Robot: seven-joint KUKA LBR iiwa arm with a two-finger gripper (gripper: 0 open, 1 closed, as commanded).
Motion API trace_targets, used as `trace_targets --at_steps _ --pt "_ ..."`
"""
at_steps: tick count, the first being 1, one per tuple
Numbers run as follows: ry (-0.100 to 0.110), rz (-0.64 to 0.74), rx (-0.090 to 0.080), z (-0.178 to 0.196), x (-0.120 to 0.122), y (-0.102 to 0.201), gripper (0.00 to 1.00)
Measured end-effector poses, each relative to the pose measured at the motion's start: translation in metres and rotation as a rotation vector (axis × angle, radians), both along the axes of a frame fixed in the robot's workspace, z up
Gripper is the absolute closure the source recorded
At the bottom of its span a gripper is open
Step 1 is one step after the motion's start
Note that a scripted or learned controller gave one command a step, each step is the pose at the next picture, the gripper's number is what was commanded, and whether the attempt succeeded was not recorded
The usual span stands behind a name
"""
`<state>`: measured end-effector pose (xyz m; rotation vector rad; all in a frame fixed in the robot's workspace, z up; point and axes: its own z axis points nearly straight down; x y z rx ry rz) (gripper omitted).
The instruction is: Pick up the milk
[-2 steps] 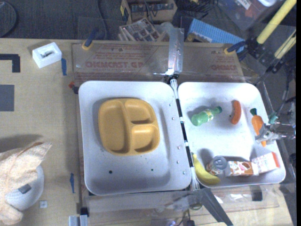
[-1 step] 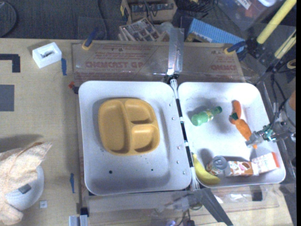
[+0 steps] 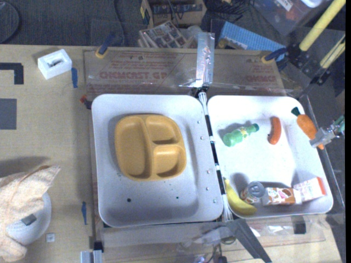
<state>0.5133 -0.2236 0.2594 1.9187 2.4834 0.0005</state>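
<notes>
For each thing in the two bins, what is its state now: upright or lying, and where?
milk carton: lying on its side, right bin, near corner.
can: lying, beside the banana.
banana: lying at the bin's near edge.
green bottle: lying.
sausage: lying.
carrot: lying by the right wall.
yellow tray: flat, left bin.

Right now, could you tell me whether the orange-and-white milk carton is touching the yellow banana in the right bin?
Apart. The camera view shows a silver can lying between the milk carton and the banana.
</notes>
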Motion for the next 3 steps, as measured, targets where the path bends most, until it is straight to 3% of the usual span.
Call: trace_targets --at_steps 1,2,3 --pt "0.000 -0.088 0.000 -0.039 0.034 -0.001 1.00" --pt "0.003 -0.131 0.002 -0.061 -0.001 0.012 1.00" --pt "0.000 -0.405 0.000 -0.071 0.015 0.012 1.00"
